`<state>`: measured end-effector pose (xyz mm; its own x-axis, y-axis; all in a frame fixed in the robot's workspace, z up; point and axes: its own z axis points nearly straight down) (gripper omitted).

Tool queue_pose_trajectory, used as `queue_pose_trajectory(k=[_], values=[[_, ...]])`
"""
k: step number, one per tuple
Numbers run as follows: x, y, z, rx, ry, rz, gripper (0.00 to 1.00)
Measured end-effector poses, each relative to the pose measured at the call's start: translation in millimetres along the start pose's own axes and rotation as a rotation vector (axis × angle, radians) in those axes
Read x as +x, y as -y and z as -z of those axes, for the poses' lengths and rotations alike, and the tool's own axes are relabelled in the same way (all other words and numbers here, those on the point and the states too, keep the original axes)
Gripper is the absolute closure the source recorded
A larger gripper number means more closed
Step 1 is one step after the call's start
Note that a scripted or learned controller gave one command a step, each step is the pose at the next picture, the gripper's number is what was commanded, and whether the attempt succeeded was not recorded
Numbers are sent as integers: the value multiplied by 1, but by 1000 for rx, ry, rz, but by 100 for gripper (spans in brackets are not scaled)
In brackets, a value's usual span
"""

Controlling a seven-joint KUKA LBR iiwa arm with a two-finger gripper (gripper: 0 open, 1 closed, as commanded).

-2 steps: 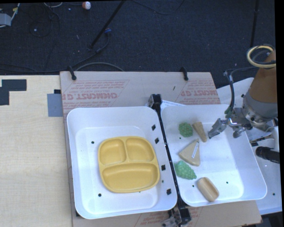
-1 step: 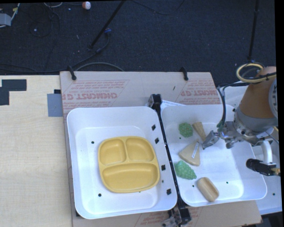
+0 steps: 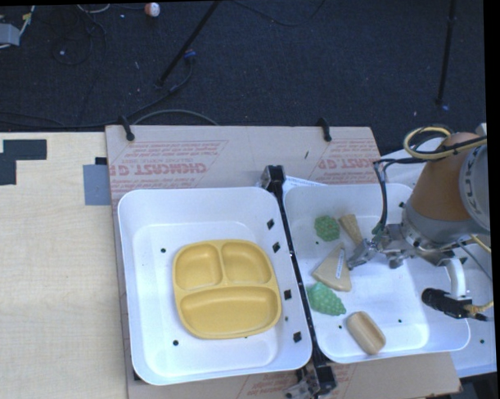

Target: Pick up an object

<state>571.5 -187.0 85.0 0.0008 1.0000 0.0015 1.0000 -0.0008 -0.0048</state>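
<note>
In the right shallow white bin point(image 3: 402, 332), the grey metal gripper point(image 3: 356, 257) rests on a pale tan wedge-shaped block point(image 3: 331, 273); whether its jaws are open or closed, I cannot tell.

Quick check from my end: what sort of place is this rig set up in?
Probably a robotics lab: two white bins clamped on a cardboard-covered bench, toy food such as a yellow divided plate, and loose cables on dark carpet.
</note>
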Motion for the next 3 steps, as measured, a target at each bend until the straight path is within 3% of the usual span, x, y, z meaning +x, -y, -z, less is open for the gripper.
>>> queue_pose_trajectory(k=[1, 2, 3], values=[[-1, -1, 11, 1, -2, -1, 100], [5, 7, 57, -2, 0, 2, 100], [4, -1, 101, -4, 1, 3, 100]])
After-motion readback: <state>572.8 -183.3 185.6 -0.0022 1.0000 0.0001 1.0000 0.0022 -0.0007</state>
